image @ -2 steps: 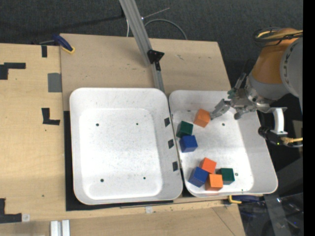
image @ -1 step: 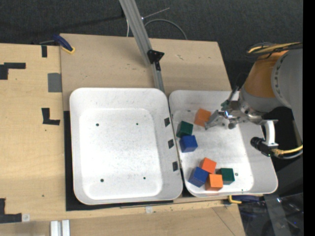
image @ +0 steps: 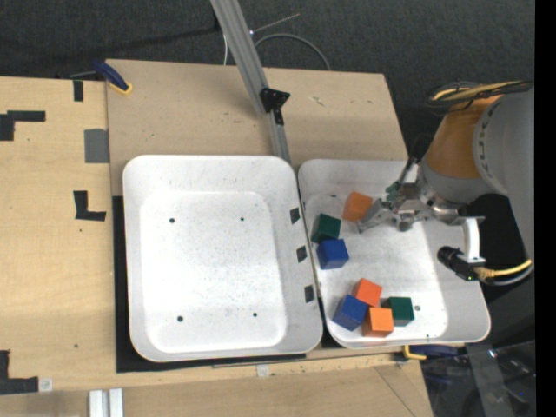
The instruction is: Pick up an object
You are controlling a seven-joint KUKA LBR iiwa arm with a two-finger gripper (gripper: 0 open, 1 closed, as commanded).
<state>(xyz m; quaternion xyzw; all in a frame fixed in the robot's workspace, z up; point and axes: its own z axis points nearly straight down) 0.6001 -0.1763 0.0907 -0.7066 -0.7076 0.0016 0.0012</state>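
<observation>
The gripper (image: 375, 216), its open-or-closed state impossible to tell, hovered just beside an orange block (image: 357, 205) in the right bin (image: 460, 320), where a clean pick likely meant centring squarely over the block before closing.

You've got the arm (image: 499, 142) coming in from the right edge, grey body w/ the orange band (image: 453, 146) just above the wrist. Wrist is angled down and to the left. Gripper (image: 379, 214) sits low at the arm's left end, metal fingers (image: 372, 218) pointing left. You can't tell from this angle how far apart they are.
</observation>
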